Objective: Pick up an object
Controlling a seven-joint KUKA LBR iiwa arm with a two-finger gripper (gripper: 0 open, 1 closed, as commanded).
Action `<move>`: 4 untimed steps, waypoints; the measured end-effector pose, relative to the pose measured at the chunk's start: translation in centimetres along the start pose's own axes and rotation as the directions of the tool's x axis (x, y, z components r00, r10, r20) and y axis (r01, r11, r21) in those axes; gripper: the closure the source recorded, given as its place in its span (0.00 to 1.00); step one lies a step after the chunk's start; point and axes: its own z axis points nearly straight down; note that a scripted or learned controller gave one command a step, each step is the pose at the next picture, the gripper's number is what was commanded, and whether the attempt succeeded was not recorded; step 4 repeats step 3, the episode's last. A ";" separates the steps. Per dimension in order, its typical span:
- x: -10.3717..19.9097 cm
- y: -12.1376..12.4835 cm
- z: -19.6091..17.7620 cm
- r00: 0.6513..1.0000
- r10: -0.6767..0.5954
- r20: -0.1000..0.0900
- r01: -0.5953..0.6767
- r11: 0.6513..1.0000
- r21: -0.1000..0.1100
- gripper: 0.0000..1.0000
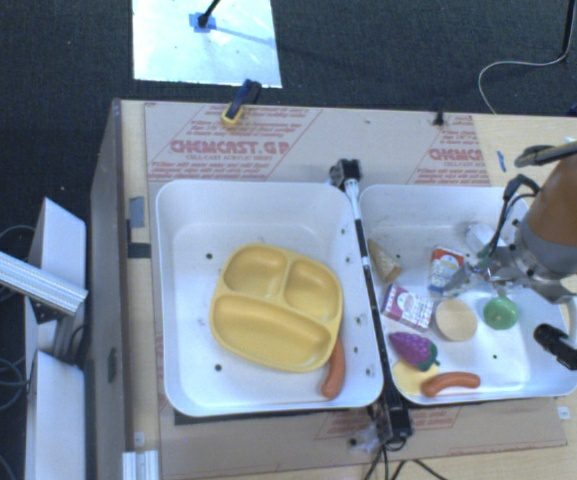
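The right bin (418, 208) holds several small things: a red and white packet (446, 265), a pink and white packet (408, 306), a tan round piece (456, 320), a green ball (501, 313), purple grapes (414, 348), an orange sausage (451, 382) and a pale wedge (383, 261). My gripper (480, 271) is low in the right bin, just right of the red and white packet and above the green ball. The arm's orange band (568, 208) rises behind it.
The left bin (188, 228) carries a yellow divided tray (273, 306) with a second orange sausage (334, 370) by its lower right corner. A ridge (360, 268) separates the two bins. A yellow piece (405, 377) lies under the grapes.
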 end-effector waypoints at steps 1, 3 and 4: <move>3.9 6.8 -0.2 1.000 -0.003 0.000 0.003 1.000 -0.008 0.00; 6.6 10.3 -0.8 1.000 -0.007 0.000 0.007 1.000 -0.001 1.00; 6.6 10.3 -0.8 1.000 -0.007 0.000 0.007 1.000 -0.001 1.00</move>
